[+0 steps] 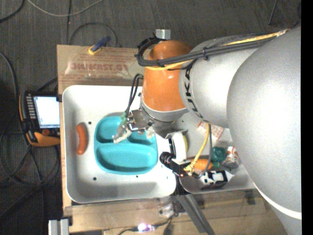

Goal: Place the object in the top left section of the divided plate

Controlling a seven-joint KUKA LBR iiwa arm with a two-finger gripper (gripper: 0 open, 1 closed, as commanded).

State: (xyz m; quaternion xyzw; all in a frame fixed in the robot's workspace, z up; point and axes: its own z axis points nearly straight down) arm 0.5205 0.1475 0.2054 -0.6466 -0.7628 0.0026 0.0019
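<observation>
The jaws (123, 131) hang over the turquoise divided plate (128, 161), whether apart or together I cannot tell. The hot dog (81, 138), likely the object to place, lies on the white bin (73, 177) floor at the plate's nine o'clock, apart from it.

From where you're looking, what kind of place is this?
Probably a robotics lab or test cell: a KUKA arm works over white bins holding a blue divided plate, cables trail across carpet, and a handheld control pendant rests nearby.

Your tabletop (98, 65) carries two shallow white bins side by side: the left bin (71, 131) and the right bin (195, 187), touching.
</observation>
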